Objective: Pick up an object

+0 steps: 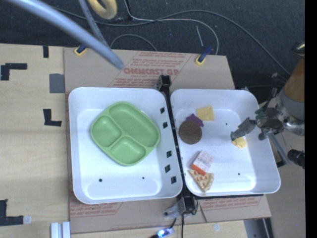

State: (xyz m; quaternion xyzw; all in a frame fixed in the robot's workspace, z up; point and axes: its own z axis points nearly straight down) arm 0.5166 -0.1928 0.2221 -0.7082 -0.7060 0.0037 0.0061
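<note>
I have the gripper (243, 133) over the right side of the right bin (247, 182), its dark fingers apart as far as I can judge, though the view there is murky. Just below one fingertip lies a small yellow piece (240, 143), resting on the bin floor, not between the fingers. Further left in that bin I see a yellow wedge (205, 113), a purple bit (192, 118) touching a brown round cookie (190, 132), and nearer, a red-and-white packet (202, 160) beside a pizza slice (202, 181). The left bin (81, 133) holds a green divided plate (125, 133).
</note>
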